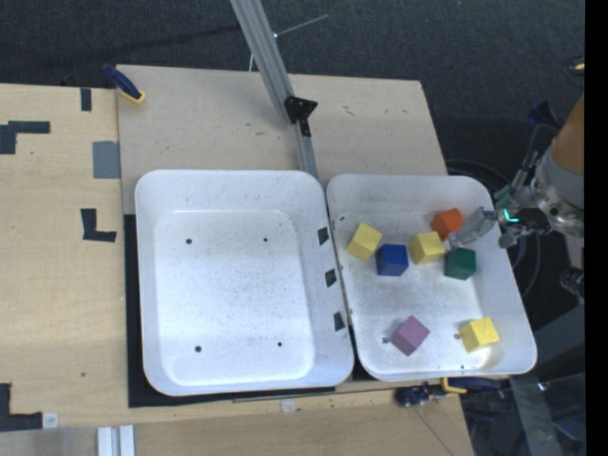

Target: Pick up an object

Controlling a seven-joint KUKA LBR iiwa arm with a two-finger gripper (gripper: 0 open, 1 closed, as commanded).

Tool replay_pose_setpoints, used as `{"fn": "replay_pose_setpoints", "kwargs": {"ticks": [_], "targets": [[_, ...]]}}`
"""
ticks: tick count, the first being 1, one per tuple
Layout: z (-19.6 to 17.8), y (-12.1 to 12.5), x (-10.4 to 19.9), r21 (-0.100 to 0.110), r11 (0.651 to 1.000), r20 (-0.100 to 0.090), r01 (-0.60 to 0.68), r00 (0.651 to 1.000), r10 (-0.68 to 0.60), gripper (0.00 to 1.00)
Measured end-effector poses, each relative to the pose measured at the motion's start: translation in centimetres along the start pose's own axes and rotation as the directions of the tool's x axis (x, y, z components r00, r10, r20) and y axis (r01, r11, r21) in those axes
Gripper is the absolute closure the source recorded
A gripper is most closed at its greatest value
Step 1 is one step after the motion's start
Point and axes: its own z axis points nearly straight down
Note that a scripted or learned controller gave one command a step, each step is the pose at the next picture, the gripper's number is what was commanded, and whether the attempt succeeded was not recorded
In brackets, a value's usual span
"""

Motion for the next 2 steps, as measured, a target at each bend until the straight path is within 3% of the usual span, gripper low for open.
{"fn": "replay_pose_setpoints", "kwargs": {"ticks": [2], "targets": [[12.7,-0.4,-0.4,0.007,1.000,-0.001,-0.001,1.000,0.001,0.00]]}}
